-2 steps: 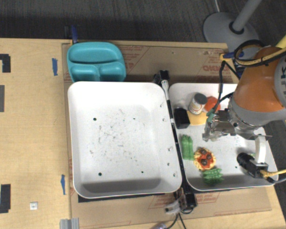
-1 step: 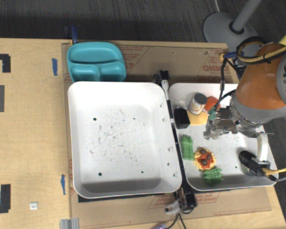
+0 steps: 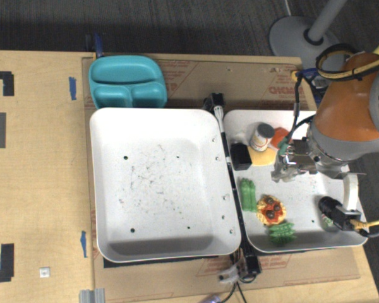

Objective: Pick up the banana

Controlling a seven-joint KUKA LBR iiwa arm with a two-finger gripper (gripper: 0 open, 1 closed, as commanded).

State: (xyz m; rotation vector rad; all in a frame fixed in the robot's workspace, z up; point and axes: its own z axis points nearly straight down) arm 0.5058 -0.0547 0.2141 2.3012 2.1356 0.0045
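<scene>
1. The gripper [image 3: 283, 169] hangs low over the far half of the right bin [image 3: 303, 242], wrist pointing down, a posture suited to a top-down grasp. The jaw state cannot be told, because the metal body hides the tips from this angle. Nothing is seen held.

2. The banana [image 3: 263, 158], judged to be the pale yellow piece, lies flat on the bin floor just beside the jaws, on their view-left side. The jaws stand next to it, not over it. The grasp step therefore appears not yet done, and a short shift toward view-left is likely needed before closing.

3. The block [image 3: 240, 155], black, sits just past the banana on the side away from the jaws, near the bin wall. The can [image 3: 261, 136] stands upright beyond the banana, close to or touching it. The orange piece [image 3: 280, 137] lies just beyond the jaws. These neighbours crowd the banana on three sides, so the side facing the jaws is the most open. Risk: a jaw may strike the can or block on descent.

4. On the camera side of the jaws lie a green strip [image 3: 246, 193], a round toy [image 3: 270, 210] and a green lump [image 3: 281, 232]. All are well apart from the banana and do not obstruct.

5. The left bin [image 3: 107, 169] lies far to view-left of the jaws. The teal tray [image 3: 127, 81] rests beyond it.
</scene>
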